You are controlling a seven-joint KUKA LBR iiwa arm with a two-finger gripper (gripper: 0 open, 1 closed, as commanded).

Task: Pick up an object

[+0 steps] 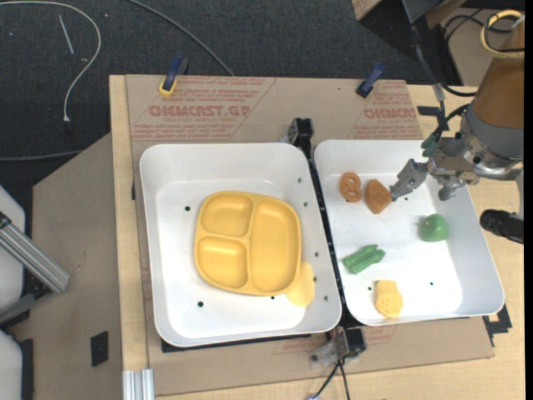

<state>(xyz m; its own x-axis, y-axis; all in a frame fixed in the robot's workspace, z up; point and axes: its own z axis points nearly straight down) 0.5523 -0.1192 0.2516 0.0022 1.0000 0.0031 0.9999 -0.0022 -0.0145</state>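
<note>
A: Pincer (425, 179) first: it hangs over the upper part of the right bin (466, 302), at the frame's right. Two dark fingers spread apart, one (408, 178) reaching toward the brown piece, the other nearer the bin's right side. Nothing sits between them, so it is open and holds nothing.

B: Is it touching anything?

A: The left fingertip ends just beside the brown lumpy object (378, 196); I cannot tell whether they touch. Left of that lies a small pretzel-like ring (351, 187), close to the bin's left wall.

B: And the rest of that bin?

A: A round green object (433, 227) lies below the pincer, apart from it. A green pod-shaped piece (363, 258) lies near the middle-left, and a yellow corn-like piece (386, 297) near the lower rim. Bare white floor stretches between them, widest in the lower right.

B: The left bin (162, 223)?

A: A yellow divided plate (247, 242) takes up its centre, with a pale yellow item (301, 287) partly tucked under the plate's lower right edge, hard to identify.

B: Anything cut off?

A: The arm (502, 98) runs out of the frame at the upper right. Both bins rest on a cardboard-covered tabletop (216, 107).
</note>
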